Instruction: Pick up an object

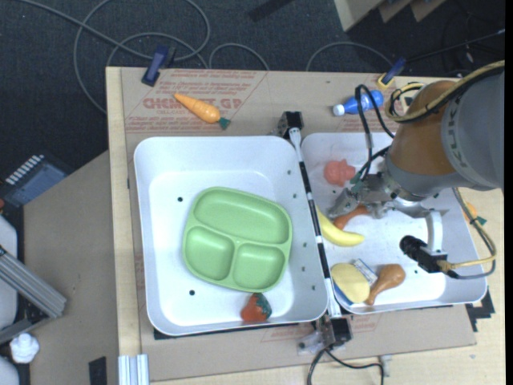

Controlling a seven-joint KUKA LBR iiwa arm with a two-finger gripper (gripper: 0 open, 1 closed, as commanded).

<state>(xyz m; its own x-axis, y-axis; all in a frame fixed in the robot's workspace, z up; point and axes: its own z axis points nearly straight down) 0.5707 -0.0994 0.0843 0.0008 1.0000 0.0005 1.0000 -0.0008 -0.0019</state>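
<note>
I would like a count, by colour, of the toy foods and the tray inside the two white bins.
Green: 1, the divided tray
Red: 2, strawberry and pink-red piece
Yellow: 2, banana and yellow round piece
Brown: 1, drumstick
Orange: 1, orange piece
Total: 7

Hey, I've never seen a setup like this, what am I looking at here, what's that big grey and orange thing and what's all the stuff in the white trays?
This is one photo from a camera fixed above a workbench, looking down at a slant. The big grey and orange thing is a robot arm reaching in from the right. Its job is to pick up an object. Its claw is low over the right white bin, but I can't tell whether it holds anything.

That bin holds toy food: a banana, a pink piece, an orange piece by the claw, a drumstick and a pale yellow round piece.

The left bin holds a green divided plate and a strawberry. A toy carrot lies on the bench behind it.
</note>
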